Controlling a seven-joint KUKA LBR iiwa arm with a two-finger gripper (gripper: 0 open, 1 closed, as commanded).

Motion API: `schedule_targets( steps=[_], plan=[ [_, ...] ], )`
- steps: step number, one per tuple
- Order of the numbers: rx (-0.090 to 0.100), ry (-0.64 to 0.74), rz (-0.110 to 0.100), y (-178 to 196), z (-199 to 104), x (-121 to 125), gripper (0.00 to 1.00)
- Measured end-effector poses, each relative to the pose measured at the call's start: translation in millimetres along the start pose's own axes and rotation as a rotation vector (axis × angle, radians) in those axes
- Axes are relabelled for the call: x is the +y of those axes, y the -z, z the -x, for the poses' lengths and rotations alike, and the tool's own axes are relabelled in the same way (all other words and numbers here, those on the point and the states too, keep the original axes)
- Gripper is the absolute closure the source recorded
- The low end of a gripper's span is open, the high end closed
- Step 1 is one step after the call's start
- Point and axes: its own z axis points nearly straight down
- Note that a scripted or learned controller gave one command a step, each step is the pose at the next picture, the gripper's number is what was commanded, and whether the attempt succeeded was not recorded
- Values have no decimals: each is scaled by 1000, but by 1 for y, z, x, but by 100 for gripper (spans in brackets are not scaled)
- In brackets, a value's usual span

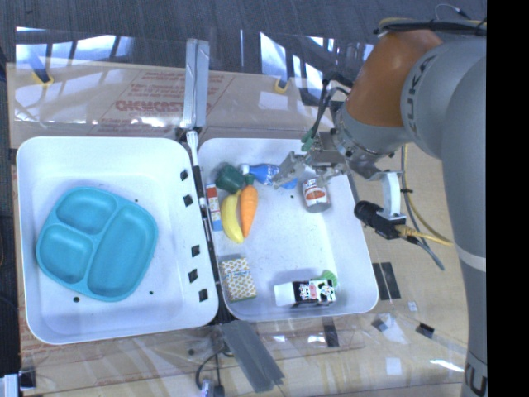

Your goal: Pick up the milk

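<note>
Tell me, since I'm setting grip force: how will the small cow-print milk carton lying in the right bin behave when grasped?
The small cow-print milk carton lies on its side, so it probably won't roll. It looks like thin card, so it may dent under hard squeezing. Probably light.

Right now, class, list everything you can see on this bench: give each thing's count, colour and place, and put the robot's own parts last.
Bins: two, white, side by side on the bench.
Divided plate: one, light blue, in the left bin.
Milk carton: one, white with black patches and a green cap, lying on its side at the right bin's near edge.
Carrot: one, orange, in the right bin beside the banana.
Banana: one, yellow, left of the carrot.
Bottle: one, blue, at the right bin's far side.
Small can: one, silver with a red label, just below the gripper.
Patterned box: one, tan, lower left of the right bin.
Arm: one, grey with an orange band, reaching in from the right.
Gripper: one, over the right bin's far side.
</note>
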Motion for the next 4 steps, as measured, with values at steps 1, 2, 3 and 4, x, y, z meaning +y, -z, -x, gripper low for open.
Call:
schedule_targets(
  steps=[1, 2, 3, 4],
  plan=[
    [1, 107, -1, -85, 7, -99, 0],
    [1, 193, 1, -130, 68, -113, 0],
    [-1, 232, 4, -129, 68, -78, 0],
    [-2, 494, 4, -101, 10, -17, 0]
  ],
)
